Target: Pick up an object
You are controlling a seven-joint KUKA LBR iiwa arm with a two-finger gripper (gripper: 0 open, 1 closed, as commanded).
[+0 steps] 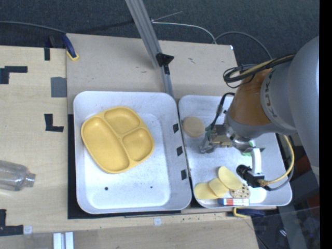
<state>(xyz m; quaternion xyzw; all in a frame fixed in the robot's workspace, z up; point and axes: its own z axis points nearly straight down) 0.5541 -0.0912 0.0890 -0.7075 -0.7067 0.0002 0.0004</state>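
Hanging low over the right-hand shallow white bin point(199, 105), the grey arm with its orange band point(249, 105) puts its pincer point(209, 143) close above the bin floor, a little in from the wall shared with the left-hand white bin point(83, 105). From this slanted view I cannot tell the state of the pincer; nothing can be made out in its grip.

The nearest candidate for the task is the small round tan disc-shaped object point(193, 126), lying flat just beside the pincer, up and slightly to the left in the view, toward the bin's far corner. Being round, it offers no long axis to align with, so only the short sideways offset seems to matter: the pincer would probably need to shift toward the bin's far left corner before descending.

Other choices lie the opposite way: a cluster of pale yellow rounded pieces point(220, 183) with a small speckled biscuit-like piece point(239, 192) against the near wall, farther from the pincer than the disc.

A yellow three-compartment plastic tray point(116, 138) rests in the left bin, well apart from the pincer. A clear plastic bottle point(14, 176) lies on the wooden surface point(31, 102) at the far left.
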